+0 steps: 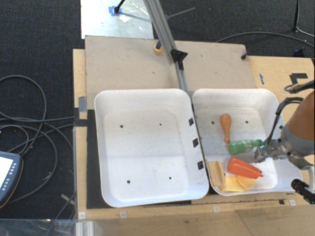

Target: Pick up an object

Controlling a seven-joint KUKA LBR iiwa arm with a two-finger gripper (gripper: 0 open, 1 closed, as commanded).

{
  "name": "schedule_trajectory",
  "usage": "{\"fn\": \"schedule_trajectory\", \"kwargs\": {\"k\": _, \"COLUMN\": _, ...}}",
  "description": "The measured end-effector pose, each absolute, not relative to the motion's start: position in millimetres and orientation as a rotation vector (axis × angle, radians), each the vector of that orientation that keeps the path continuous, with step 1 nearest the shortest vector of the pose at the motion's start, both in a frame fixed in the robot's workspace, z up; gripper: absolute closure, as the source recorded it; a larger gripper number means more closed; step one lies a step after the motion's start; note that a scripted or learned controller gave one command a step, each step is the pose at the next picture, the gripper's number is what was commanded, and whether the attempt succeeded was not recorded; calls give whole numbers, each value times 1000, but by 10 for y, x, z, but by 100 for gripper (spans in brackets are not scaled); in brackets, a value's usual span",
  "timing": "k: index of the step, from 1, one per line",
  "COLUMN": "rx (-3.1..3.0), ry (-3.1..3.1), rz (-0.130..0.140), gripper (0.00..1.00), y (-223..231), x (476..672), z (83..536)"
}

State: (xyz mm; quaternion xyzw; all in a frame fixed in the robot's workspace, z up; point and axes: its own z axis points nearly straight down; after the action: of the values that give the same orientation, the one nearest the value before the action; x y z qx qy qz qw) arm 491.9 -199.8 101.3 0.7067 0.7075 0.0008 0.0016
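The scene is lit evenly and brightly from above, and shadows are kept soft and short. The two white bins (142,146) are rendered close to overexposed, so that little surface detail is seen on their floors. A bright glare patch is seen on the pale floor panel (115,11) at the top. The dark carpet (34,43) is reproduced with fine grain. Overall sharpness is moderate; small objects are slightly soft, and the arm (300,127) at the right is mildly blurred.

Note for you: both bins (147,100) look smooth white plastic, faintly speckled, matt. Bench top (206,63) looks like raw brown board, matt. Green bottle (244,145) glossy plastic. Orange carrot-like toy (242,167) smooth, slight sheen. Floor carpet (39,38) dark, rough weave.
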Motion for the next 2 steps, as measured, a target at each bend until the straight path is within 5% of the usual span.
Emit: {"fn": "schedule_trajectory", "kwargs": {"k": 2, "rx": 2211, "ry": 2221, "rz": 4, "gripper": 100, "y": -2065, "x": 4889, "z": 1993}}
